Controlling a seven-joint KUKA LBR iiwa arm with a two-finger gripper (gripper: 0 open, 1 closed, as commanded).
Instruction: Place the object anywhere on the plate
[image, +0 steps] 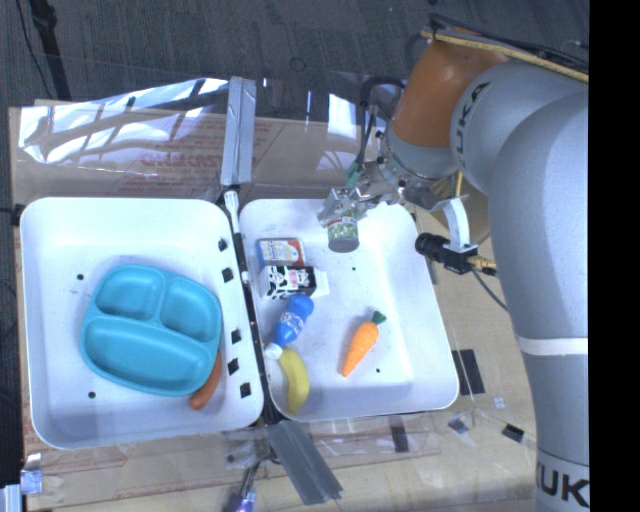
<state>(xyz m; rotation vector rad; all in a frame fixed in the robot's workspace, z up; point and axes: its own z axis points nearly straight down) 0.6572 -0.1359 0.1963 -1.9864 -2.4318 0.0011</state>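
A blue divided plate (152, 328) lies in the left bin (60, 230). A reddish sausage (207, 385) rests against the plate's front right edge. My gripper (342, 232) hangs over the back of the right bin (425, 330), above its floor, behind the carton and well to the right of the plate. In the right bin lie a small milk carton (285, 268), a blue bottle (293, 322), a yellow banana (293, 379) and an orange carrot (361, 343). The gripper's tip looks dark with a bit of green, and I cannot make out anything held in it.
A raised divider (238, 290) with black clips separates the two bins. The grey arm (520, 200) fills the right side, with a black cable and connector (447, 252) over the right bin's far right rim.
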